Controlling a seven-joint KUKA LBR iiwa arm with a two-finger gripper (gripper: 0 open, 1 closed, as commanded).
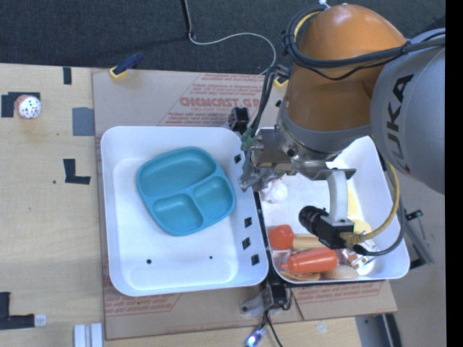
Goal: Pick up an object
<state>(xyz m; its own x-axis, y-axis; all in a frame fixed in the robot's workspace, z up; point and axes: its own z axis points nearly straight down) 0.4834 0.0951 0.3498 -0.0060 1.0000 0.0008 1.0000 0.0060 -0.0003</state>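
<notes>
Apparently the arm is in the approach step, its gripper (271, 176) low over the right bin (383, 186), at that bin's edge nearest the left bin (116, 194) with the blue divided plate (186, 190). Whether the claw is wide or narrow, I cannot tell. Candidate objects, an orange carrot-like piece (312, 261) and a red piece (281, 236), lie toward the right bin's front wall. Next it must settle over one and close.

Smooth matt plastic teal plate (187, 191) in glossy white bin (119, 194); brown cardboard sheet (173, 100) beneath
</notes>
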